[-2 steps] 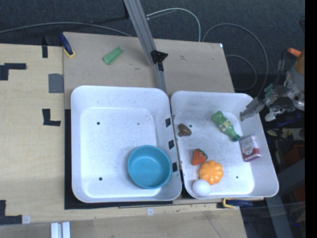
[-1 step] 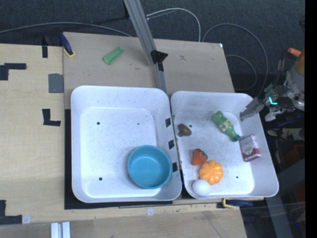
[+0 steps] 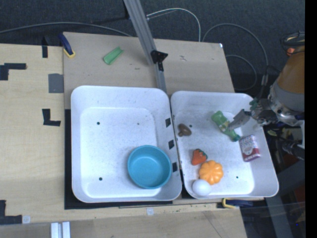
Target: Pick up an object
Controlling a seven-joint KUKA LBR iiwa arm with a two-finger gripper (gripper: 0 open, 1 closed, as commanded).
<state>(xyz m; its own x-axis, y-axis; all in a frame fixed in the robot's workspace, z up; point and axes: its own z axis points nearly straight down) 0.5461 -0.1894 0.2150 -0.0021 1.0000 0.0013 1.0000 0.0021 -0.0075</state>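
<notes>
The pale wooden bench [image 3: 29, 133] carries two shallow white plastic bins. The left bin [image 3: 89, 108] holds a round blue bowl [image 3: 148, 166] at its near right. The right bin [image 3: 198, 108] holds a red-and-white packet [image 3: 249, 148] at its right, an orange pumpkin-shaped toy [image 3: 211, 172] near its front, a green bottle-shaped toy [image 3: 224, 124], a white egg-shaped ball [image 3: 201, 187], a small red strawberry toy [image 3: 198, 156] and a small brown lump [image 3: 184, 129]. The end effector [image 3: 240, 119] sits just beside the green toy; whether it is wide or narrow, I cannot tell.

Both bins [image 3: 89, 133] are white with fine dark speckles. There's a blue bowl [image 3: 149, 166], an orange pumpkin [image 3: 211, 171], a white egg [image 3: 201, 187], and a green block [image 3: 113, 55] on the tan counter [image 3: 29, 148].
</notes>
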